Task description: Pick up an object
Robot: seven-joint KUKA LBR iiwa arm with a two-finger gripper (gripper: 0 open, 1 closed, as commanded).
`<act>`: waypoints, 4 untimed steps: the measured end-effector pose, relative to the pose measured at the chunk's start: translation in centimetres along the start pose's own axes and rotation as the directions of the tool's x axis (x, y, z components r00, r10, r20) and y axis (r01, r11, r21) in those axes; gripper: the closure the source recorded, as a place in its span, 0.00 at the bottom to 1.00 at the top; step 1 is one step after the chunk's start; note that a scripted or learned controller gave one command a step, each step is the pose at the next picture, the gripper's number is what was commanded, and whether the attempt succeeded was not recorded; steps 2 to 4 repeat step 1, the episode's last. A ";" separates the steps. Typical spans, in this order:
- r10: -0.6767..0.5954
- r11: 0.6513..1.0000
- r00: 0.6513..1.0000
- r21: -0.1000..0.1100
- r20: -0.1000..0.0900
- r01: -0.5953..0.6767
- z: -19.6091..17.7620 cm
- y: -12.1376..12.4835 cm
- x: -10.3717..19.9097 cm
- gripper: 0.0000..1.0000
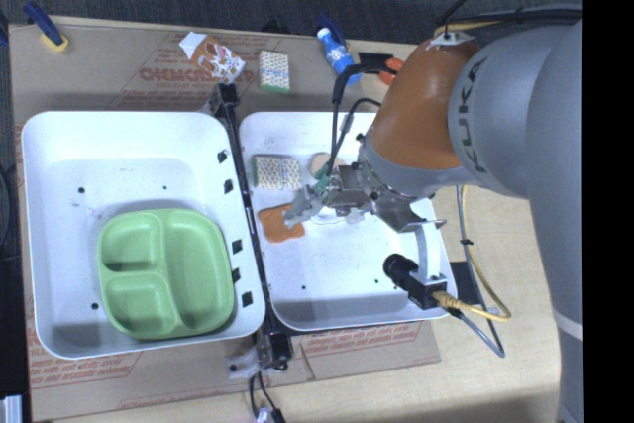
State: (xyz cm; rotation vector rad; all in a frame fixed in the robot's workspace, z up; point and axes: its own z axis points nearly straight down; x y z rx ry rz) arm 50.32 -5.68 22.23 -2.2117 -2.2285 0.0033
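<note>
I see two white bins side by side on the cardboard-covered bench [119, 79]. The left bin [59, 144] holds a green divided tray [165, 270], sitting toward the bin's 5 o'clock corner. The right bin [337, 297] holds the loose items.

The arm [466, 114] comes in from 3 o'clock; its grey body and orange band cover the right bin's 2 o'clock part. The gripper [302, 208] sits low over the middle of the right bin, pointing toward 9 o'clock. Its tips are right at the orange object [280, 224], a flat piece lying near the bin's 9 o'clock wall. Tips and orange piece overlap from up here; I can't tell if they touch. Hand state: I can't tell whether it is spread or pressed together, the metal parts blur into each other. I see nothing clearly pinched.

At 12 o'clock from the orange piece, close by, lies a small checkered packet [276, 172], green and white. A pale round thing [320, 162] sits just at 3 o'clock of the packet, partly hidden by the arm; I can't identify it.

Outside the bins, at the bench's 12 o'clock edge: a crumpled orange-white wrapper [210, 57], a second checkered packet [274, 70], and a blue clamp [335, 48]. Another blue clamp [46, 26] is at the 10 o'clock corner. A black fitting with a yellow cable [416, 282] hangs off the arm over the right bin's 4 o'clock corner.
</note>
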 end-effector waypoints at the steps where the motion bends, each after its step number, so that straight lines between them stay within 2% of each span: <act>1: 0.000 1.000 1.000 0.000 0.000 0.000 0.0 0.0 0.0 0.00; 4: 0.000 1.000 1.000 0.000 0.000 0.000 0.0 0.0 0.0 0.00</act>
